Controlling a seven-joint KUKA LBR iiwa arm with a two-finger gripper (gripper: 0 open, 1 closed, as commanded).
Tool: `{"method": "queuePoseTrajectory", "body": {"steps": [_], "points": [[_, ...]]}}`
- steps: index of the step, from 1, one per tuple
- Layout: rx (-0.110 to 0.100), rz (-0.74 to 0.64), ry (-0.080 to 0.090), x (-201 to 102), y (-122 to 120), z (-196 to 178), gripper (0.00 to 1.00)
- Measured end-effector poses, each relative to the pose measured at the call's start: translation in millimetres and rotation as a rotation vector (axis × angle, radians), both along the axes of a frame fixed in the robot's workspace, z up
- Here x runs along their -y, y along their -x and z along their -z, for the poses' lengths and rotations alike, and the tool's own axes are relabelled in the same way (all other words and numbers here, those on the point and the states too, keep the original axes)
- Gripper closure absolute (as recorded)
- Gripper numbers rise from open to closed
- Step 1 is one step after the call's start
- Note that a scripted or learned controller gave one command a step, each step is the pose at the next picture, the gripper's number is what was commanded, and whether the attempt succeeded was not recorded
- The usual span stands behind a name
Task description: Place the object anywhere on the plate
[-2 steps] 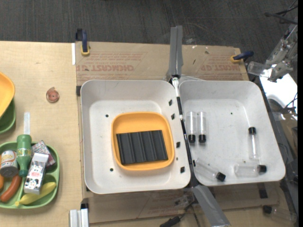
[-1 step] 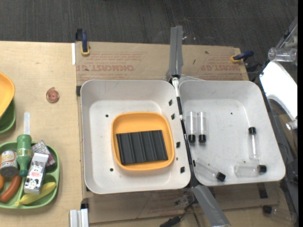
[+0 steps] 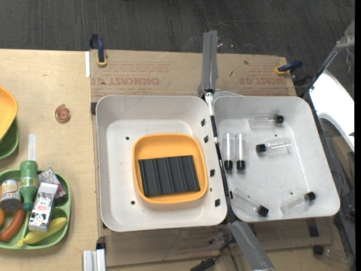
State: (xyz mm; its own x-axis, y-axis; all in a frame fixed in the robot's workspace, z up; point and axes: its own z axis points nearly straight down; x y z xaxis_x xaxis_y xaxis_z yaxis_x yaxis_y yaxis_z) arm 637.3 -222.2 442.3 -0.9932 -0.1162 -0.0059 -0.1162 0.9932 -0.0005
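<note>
Left bin (image 3: 113, 151): orange plate (image 3: 169, 145) bearing a dark ribbed block (image 3: 169, 174). Right bin (image 3: 321, 151): 6 clear vials (black-capped) (image 3: 274, 147). Gripper state: cannot tell.

Bright, even overhead light, soft shadows, slightly soft focus, mild glare on the white bins (image 3: 113, 219).

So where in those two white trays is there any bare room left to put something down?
Left bin: only a rim of bare floor around the orange plate, whose middle holds a dark ribbed block. Right bin: bare centre and right, with capped clear tubes ringing it.
</note>
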Motion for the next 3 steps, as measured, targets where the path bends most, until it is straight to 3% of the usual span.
{"method": "queuePoseTrajectory", "body": {"steps": [1,2,3], "points": [[0.000,-0.423,0.001,0,-23,0,0.00],[-0.001,-0.742,0.001,-1,-23,88,0.00],[-0.001,-1.034,0.001,-1,-23,125,0.00]]}}
